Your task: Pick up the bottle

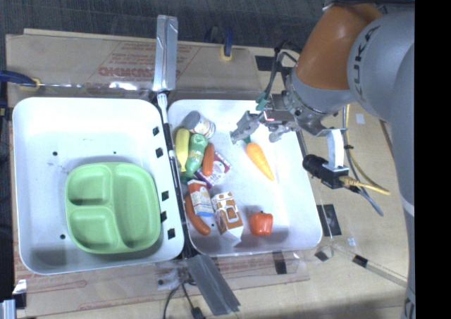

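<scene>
Look in the right bin [299, 191]. The bottle [200, 203] lies flat near its left wall, squeezed between a sausage [197, 220] and a little carton [227, 213]. It looks light, smooth and slippery, so you should grab it across its round middle. The jaws [246, 127] hang over the far part of that bin, just above the carrot [259, 160]. They look spread and hold nothing.
</scene>
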Controlling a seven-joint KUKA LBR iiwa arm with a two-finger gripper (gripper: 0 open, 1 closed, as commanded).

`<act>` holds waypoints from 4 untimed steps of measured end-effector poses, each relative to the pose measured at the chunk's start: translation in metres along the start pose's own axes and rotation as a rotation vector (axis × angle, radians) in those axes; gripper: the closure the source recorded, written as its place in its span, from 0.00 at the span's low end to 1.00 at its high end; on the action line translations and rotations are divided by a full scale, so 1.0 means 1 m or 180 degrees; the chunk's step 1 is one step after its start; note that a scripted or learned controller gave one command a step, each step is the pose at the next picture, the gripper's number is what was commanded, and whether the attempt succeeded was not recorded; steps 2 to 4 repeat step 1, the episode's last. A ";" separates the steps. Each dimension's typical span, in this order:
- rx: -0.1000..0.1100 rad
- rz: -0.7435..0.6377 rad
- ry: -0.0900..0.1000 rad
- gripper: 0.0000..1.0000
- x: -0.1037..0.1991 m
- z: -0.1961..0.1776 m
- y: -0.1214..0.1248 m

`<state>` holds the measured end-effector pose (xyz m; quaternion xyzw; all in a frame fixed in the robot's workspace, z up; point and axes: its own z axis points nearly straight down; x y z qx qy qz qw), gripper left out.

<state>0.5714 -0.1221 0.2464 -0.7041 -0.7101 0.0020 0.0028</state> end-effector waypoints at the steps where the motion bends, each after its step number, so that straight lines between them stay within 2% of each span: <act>1: 0.0000 0.0000 0.0000 0.00 0.000 0.000 0.000; 4: 0.0000 0.0000 0.0000 0.00 0.000 0.000 0.000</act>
